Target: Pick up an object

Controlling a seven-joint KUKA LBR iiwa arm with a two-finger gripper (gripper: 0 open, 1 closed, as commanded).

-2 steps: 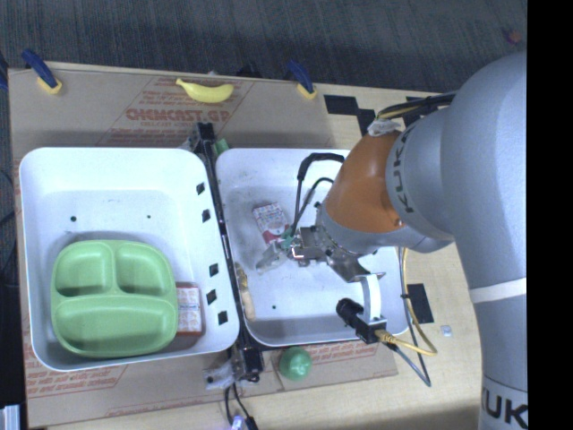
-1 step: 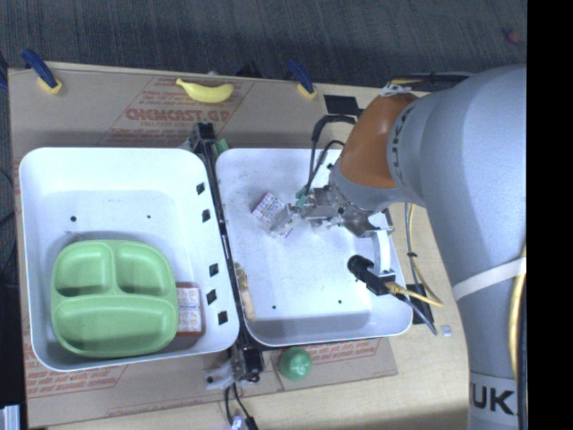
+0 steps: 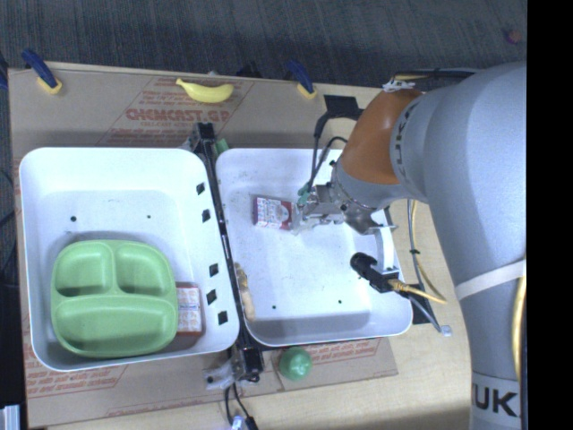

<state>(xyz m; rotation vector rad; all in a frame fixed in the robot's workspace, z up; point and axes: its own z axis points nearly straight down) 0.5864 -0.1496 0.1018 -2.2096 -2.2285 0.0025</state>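
The grey arm (image 3: pixel 466 195), banded in orange, is seen reaching into the right-hand bin (image 3: pixel 295 316), with its pincer (image 3: pixel 304 215) lowered near the bin floor. A green divided tray (image 3: pixel 112 298) is seen well to the pincer's left, in the left-hand bin (image 3: pixel 54 173). A small red-and-white packet (image 3: pixel 271 211) is seen just beside the pincer, on its left, lying on the bin floor. How far the pincer is spread, and whether the packet is touched, cannot be told.
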